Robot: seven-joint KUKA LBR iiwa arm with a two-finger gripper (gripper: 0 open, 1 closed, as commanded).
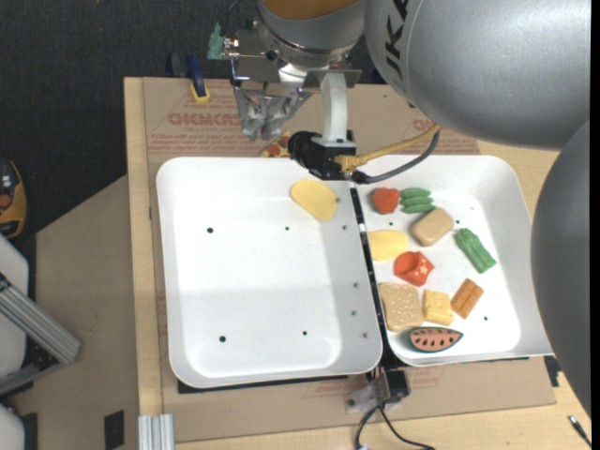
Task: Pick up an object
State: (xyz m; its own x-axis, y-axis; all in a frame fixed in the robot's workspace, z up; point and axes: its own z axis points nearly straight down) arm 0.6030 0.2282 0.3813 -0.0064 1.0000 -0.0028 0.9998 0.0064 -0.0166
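Fingers (265, 120) hang narrow and hold nothing above the left bin's (187, 251) far rim, short of the yellow piece (314, 199) lying by the divider, likely staged before dropping, the right bin (511, 195) crowded with toy food.

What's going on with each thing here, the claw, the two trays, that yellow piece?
Gripper: above the left tray's far edge, holding nothing visible.
Yellow piece: lying flat in the left tray, near the divider.
Right tray: holds toy food pieces, all lying flat.
Watermelon slice: at the near rim.
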